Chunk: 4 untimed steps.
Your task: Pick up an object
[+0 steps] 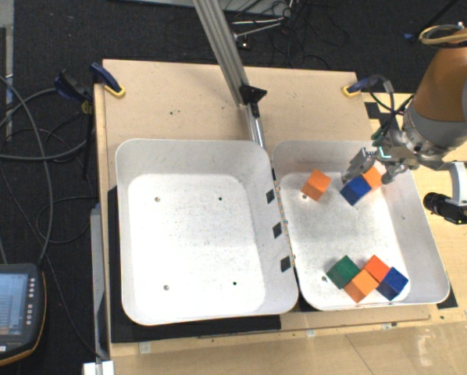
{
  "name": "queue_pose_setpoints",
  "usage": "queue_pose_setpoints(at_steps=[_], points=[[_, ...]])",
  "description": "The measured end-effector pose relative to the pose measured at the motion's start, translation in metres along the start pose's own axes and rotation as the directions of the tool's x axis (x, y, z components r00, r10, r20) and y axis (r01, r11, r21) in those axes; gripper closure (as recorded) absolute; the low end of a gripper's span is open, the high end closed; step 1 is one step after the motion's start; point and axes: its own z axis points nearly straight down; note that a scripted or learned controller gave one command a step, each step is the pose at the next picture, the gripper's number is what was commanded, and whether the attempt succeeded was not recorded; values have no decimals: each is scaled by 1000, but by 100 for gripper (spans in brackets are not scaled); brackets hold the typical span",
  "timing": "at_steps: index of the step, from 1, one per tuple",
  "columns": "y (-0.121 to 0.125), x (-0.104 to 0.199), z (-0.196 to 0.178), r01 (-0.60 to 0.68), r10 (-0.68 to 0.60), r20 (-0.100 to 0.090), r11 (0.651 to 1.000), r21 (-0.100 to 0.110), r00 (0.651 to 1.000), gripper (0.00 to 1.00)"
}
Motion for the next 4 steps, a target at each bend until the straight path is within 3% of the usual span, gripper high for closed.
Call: queue_pose_setpoints(at_steps=[1, 2, 3, 4], points=[[1, 0, -2, 1, -1, 1, 1000, -3, 1000, 0], [4, 8, 58, 2, -2, 0, 1000, 1, 1000, 0], [11, 5, 76, -1, 1, 8, 1000, -26, 1000, 0], [11, 5, 67, 0, 0, 11, 1000, -29, 1000, 100]])
